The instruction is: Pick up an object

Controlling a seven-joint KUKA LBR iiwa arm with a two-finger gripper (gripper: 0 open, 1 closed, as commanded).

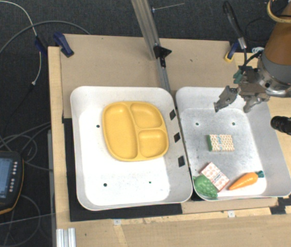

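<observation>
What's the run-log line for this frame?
gripper: open, holding nothing, over right bin far end | carrot, sponge, box, green item: in bin | grasp: not yet

A plain yellow divided plate [135, 130] sits in the white left bin [88, 189], while the speckled white right bin [269, 138] holds an orange carrot [244, 180], a green leafy piece [205, 185], a red-and-white patterned box [215, 174] and a cream dotted, green-edged block [221, 142].

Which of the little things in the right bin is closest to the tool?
The pale checkered block; it lies mid-bin, just below the tool, unlike the others.
</observation>
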